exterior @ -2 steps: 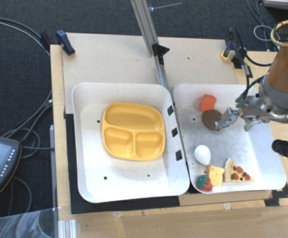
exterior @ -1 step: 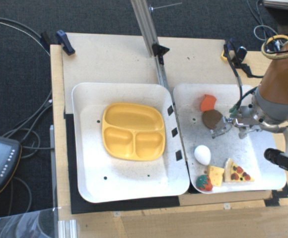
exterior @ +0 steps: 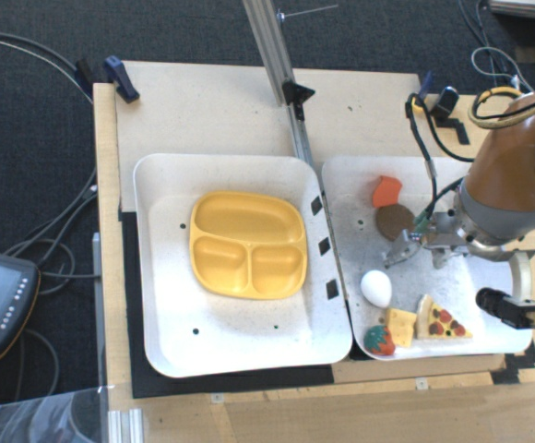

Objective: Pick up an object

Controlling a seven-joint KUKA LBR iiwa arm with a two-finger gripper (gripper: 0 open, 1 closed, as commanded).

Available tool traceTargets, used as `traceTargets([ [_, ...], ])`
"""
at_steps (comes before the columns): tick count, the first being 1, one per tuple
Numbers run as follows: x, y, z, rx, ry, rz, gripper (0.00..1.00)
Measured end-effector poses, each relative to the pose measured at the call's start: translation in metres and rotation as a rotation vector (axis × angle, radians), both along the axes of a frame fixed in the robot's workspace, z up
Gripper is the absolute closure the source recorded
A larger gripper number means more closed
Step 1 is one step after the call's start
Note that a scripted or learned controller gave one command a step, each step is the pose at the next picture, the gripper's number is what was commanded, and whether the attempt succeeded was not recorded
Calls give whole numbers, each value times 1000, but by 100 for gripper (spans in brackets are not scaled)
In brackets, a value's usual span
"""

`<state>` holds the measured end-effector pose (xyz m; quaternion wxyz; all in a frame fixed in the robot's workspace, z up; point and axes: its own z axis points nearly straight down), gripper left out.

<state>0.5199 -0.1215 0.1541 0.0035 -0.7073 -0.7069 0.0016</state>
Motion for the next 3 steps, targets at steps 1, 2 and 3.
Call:
traceTargets([
  [1, 2, 0, 14, -1, -9, 1, 100],
  [2, 6, -10, 67, -5, -14, 1, 100],
  [3, 7, -10, 84, -3, -11, 2, 100],
])
